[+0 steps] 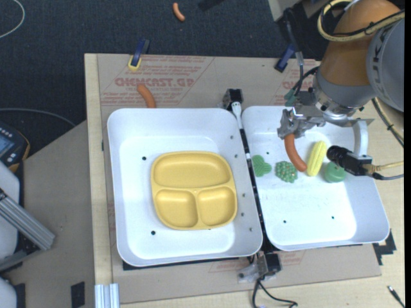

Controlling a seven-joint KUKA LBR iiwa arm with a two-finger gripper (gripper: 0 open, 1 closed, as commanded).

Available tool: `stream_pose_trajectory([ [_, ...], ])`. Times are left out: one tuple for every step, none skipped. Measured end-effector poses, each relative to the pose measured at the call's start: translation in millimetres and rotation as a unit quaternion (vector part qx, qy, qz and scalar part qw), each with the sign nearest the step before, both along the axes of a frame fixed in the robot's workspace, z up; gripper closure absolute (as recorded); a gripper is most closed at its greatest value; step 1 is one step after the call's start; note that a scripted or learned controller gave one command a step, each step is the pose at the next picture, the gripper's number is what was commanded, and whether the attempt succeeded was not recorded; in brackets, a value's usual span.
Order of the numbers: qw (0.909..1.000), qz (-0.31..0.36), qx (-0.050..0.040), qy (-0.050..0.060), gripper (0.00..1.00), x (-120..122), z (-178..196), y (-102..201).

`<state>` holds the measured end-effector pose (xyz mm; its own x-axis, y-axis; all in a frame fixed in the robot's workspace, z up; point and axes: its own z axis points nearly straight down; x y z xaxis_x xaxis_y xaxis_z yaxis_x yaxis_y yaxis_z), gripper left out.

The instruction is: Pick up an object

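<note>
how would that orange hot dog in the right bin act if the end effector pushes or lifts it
The orange hot dog looks long, rounded and smooth, so it would probably roll or slip sideways. It seems small and likely light. Lying close to the yellow corn, it may nudge it.

My desk (96,172) is a brown board with red print along its far side. Two white bins sit on it side by side, touching: left bin (122,172) and right bin (359,217). An orange sausage (147,95) lies on the board behind the left bin, near a blue-and-yellow clamp (137,54) at the far edge.
</note>
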<state>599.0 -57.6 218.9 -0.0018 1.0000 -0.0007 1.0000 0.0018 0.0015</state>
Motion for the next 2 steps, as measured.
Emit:
stream_pose_trajectory([
  [1.0000, -0.001, 0.0004, 0.002, 1.00, -7.9, -4.2, -5.1],
  [1.0000, -0.001, -0.0003, -0.001, 1.00, -0.9, -0.9, -11.4],
])
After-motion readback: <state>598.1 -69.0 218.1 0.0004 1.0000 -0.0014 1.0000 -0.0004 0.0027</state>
